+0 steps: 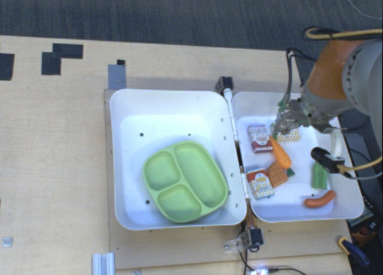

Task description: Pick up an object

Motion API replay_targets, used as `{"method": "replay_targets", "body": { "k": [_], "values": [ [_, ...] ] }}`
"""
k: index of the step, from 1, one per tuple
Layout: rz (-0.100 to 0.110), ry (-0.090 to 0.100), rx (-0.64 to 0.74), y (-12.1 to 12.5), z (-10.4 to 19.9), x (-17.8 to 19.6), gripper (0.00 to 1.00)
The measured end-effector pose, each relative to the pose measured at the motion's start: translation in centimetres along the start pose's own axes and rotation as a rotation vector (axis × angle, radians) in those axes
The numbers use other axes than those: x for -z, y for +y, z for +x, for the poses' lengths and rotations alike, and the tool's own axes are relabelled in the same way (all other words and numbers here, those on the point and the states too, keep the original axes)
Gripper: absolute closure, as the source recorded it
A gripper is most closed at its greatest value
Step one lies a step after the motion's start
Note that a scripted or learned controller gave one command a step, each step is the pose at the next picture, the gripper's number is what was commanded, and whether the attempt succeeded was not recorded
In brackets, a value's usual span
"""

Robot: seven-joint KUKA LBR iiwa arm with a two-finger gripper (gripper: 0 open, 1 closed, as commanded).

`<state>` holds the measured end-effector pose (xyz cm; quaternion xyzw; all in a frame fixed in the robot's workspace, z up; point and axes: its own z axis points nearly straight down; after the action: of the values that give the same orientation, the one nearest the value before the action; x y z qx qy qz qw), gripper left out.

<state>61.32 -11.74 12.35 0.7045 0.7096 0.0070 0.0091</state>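
Objects for picking lie loose in the right bin (353, 211), the shallow white bin under the gripper (286, 125). Gripper: at the bin's far left part, low among the items; whether it is released or clenched cannot be told.

Entries, largest first:

1. Left bin (119, 166), well to the left of the gripper, the two bins' rims touching along the middle. White floor is bare around three sides of its contents.
2. Green divided plate (185, 181), three compartments, in the left bin's near half, well apart from the gripper.
3. Carrot (279, 153), orange, just nearer than the gripper and slanting away from it.
4. Red-and-white carton (259, 138), just left of the gripper, close to the bin's left wall. Printing too small to read.
5. Second red-and-white packet (261, 184), nearer and to the left, against the left wall. Printing unreadable.
6. Brown waffle-like piece (277, 174), touching the carrot's near end.
7. Sausage (319, 199), red-orange, near the bin's near-right rim, well apart from the gripper.
8. Green stick-shaped item (319, 175), right of the gripper, beside the right wall.
9. Small pale patterned piece (289, 137), directly at the gripper's near side.

Open floor: a bare strip between carrot and green item.
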Motion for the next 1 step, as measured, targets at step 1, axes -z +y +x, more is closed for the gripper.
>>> {"method": "replay_targets", "body": {
  "k": [1],
  "values": [
    [0.002,-0.002,-0.003,4.15,-5.81,-3.0,1.0]
  ]
}}
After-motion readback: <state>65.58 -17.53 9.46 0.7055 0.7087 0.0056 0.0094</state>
